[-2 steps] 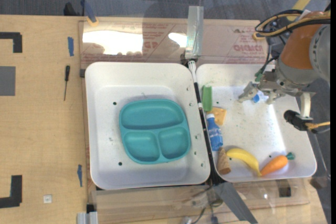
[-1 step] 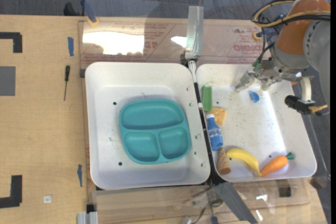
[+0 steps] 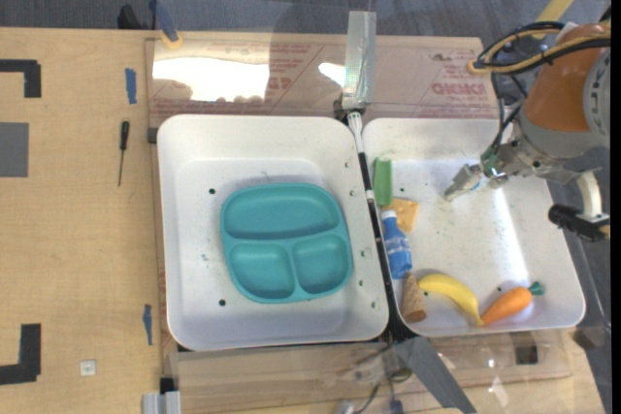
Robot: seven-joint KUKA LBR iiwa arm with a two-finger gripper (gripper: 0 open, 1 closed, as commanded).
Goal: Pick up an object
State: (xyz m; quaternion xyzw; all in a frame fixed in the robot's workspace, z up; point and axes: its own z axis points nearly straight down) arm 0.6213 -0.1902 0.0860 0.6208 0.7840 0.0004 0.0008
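The right bin (image 3: pixel 553 252) holds several small things. A green stick (image 3: pixel 383 179) lies along its left wall, with a small orange piece (image 3: pixel 404 213) and a blue tube (image 3: pixel 396 247) below it. A brown lump (image 3: pixel 414 302), a yellow banana (image 3: pixel 452 292) and an orange carrot (image 3: pixel 506 303) lie along the front wall. My gripper (image 3: pixel 465 180) hangs over the bin's upper middle, pointing down and left. It is apart from all of these, and nothing shows in it.
The left bin (image 3: pixel 184 160) holds a teal divided plate (image 3: pixel 286 240). A clear upright panel (image 3: pixel 359 58) stands behind the divider between the bins. The arm's orange band (image 3: pixel 563 92) and cables hang over the right bin's far right corner.
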